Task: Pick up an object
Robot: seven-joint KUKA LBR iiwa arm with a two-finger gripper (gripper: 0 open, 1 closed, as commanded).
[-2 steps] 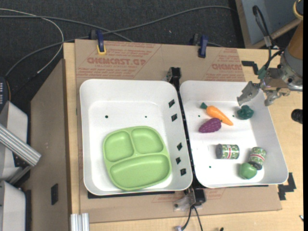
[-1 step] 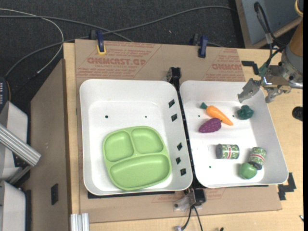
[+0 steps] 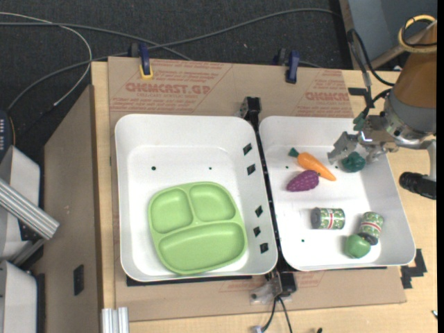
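the gripper [image 3: 352, 152] hangs low over a small dark green toy [image 3: 354, 161] just right of the carrot [image 3: 316, 164]; whether it grips cannot be told. the toy looks light, hard and slick (likely plastic), so pinch across its middle.

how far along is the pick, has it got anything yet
Done: the gripper has reached the far side of the right bin, over a dark green object. In hand: nothing visibly lifted; whether the fingers have closed on it cannot be told. Left: grasp and raise one. The carrot, purple grapes, two cans and green pepper lie on the bin floor.
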